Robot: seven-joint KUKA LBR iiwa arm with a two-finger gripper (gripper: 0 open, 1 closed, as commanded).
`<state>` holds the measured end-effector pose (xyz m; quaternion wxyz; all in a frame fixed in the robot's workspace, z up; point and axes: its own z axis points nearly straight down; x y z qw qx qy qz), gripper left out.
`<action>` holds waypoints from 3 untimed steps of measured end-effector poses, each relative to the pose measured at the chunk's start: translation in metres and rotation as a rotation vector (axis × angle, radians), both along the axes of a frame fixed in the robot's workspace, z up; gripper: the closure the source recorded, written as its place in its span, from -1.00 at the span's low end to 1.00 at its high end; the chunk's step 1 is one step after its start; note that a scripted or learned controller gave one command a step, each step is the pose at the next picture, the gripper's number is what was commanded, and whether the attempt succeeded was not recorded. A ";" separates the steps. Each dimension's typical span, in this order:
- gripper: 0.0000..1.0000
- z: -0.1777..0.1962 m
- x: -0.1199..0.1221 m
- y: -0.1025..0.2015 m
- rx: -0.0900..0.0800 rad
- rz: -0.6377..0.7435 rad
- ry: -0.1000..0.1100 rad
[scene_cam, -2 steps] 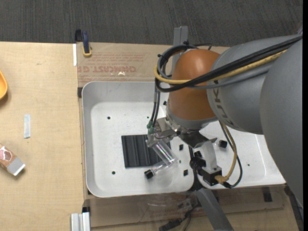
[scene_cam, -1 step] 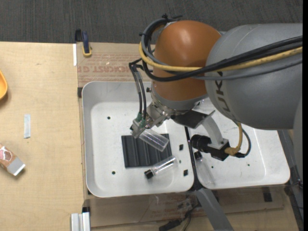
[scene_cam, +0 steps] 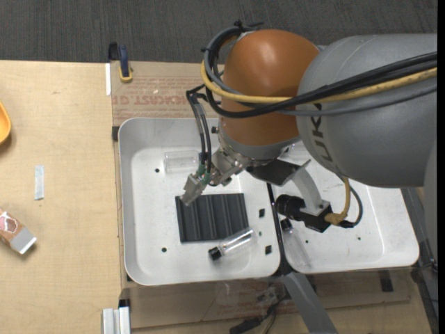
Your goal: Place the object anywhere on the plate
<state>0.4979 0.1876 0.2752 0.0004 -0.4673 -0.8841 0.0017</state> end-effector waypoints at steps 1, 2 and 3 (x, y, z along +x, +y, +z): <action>-1.00 -0.027 -0.020 0.034 -0.001 -0.179 0.001; -1.00 0.004 0.043 0.029 -0.003 -0.545 -0.001; -1.00 -0.087 0.100 0.037 -0.003 -0.653 -0.002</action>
